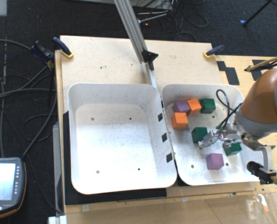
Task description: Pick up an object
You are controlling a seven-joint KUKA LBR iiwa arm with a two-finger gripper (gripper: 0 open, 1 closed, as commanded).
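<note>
1. white plastic made up both shallow bins on the bench; the left bin [115,139] sat wide and speckled with small dark marks, and the right bin [194,171] touched it along a shared middle edge.
2. the right bin held all the blocks: a purple block [180,107], an orange block [194,105] and a dark green block [207,105] stood in a row toward the far side, each touching the next.
3. a second orange block [179,120] lay just near of the purple one, close to the bin's left wall.
4. a green block [199,134] sat near the middle of the bin, just left of the gripper [213,139].
5. another purple block [215,161] lay alone toward the near side, below the gripper and apart from it.
6. a further green block [232,148] lay at the right, partly hidden under the arm's wrist.
7. the grey arm [264,106], with its orange band, reached in from the right and hung low over the right bin, its metal claw pointing left toward the middle green block.
8. whether the claw was spread or closed could not be told at that angle, and no block was visibly between its tips.
9. a black cable [224,104] looped from the wrist over the bin's far right part.
</note>
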